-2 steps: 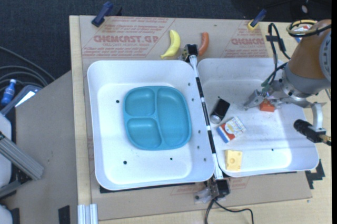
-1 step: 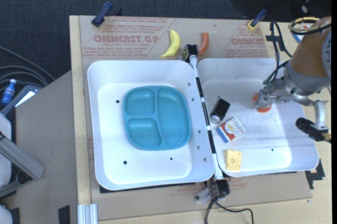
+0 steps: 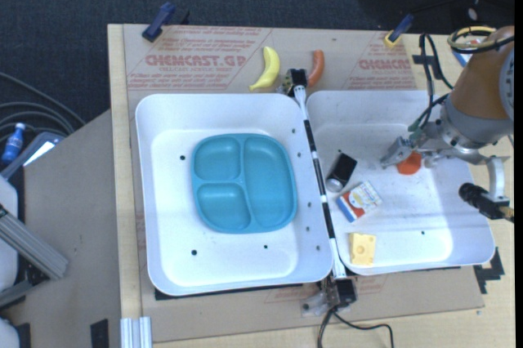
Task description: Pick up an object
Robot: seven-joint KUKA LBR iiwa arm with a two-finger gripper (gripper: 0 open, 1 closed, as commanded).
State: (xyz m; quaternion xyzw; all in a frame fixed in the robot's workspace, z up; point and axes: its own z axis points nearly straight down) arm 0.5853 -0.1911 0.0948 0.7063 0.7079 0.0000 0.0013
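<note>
The pincer (image 3: 406,154) is seen lowered in the right bin (image 3: 458,256), its spread fingers (image 3: 391,156) straddling an orange object (image 3: 409,165), with a black block (image 3: 341,169) lying nearby to its left.

I see a blue tray (image 3: 244,180) in the left bin (image 3: 155,175), mid-frame. On the surface (image 3: 196,52) above the bins lie a banana (image 3: 267,69) and an orange piece (image 3: 315,67). Blue clamps (image 3: 158,22) grip its top edge. Cables (image 3: 37,105) trail at left.
</note>
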